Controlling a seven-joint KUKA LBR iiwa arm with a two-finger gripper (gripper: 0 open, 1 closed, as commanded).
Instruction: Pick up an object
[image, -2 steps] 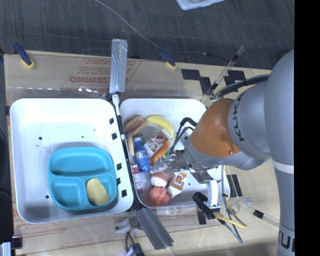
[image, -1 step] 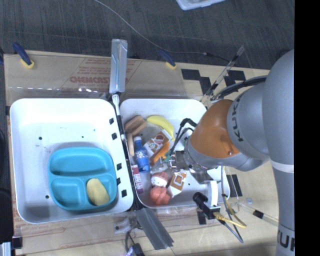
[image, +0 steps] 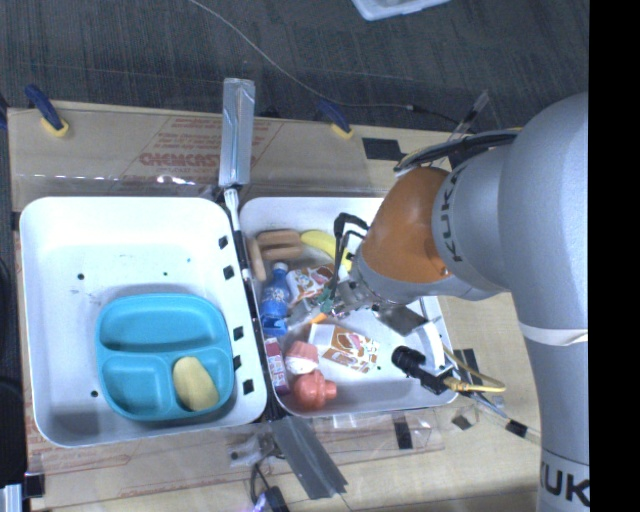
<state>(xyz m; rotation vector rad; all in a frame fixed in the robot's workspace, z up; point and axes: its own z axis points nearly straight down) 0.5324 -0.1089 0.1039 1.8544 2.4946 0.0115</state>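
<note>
One grey arm (image: 520, 230) bends in from the right over the right bin (image: 300, 212), its orange band above the clutter. Whether the gripper (image: 340, 295) is open or closed, I cannot tell. Beneath it lie a bottle (image: 274, 298), banana (image: 318, 241) and packets. Left bin (image: 60, 300): blue tray (image: 150, 330), yellow potato (image: 195, 383).

Two white bins (image: 60, 300), one blue tray (image: 150, 330), one potato (image: 196, 384), one banana (image: 320, 242), one bottle (image: 274, 300).
</note>
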